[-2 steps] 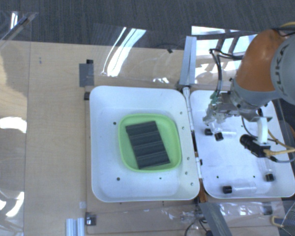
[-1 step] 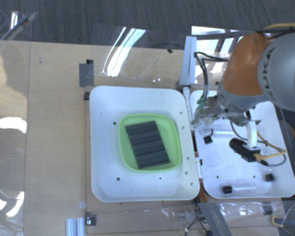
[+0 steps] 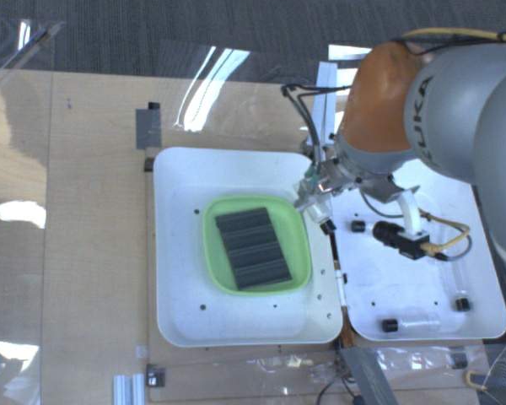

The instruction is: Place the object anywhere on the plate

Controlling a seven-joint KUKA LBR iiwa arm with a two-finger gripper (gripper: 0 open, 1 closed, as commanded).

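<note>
Bench (image 3: 76, 226): pale wood, carrying two shallow white bins side by side.

Left bin (image 3: 177, 310): holds one green plate (image 3: 212, 251), squarish with rounded corners, sitting flat near the bin's middle.

On the plate: one dark grey ridged block (image 3: 252, 249), the task's object. It lies flat and slightly turned, wholly inside the plate's rim, touching nothing else.

Gripper (image 3: 314, 199): hangs over the strip where the two bins meet, just beside the plate's upper right corner and apart from the ridged block. From where I stand, whether it is open or closed cannot be told, and nothing is seen in its hold.

Right bin (image 3: 481, 319): partly covered by the grey arm with its orange band (image 3: 386, 99). It holds three small black pieces (image 3: 390, 325), well apart from one another, too small to identify.
</note>
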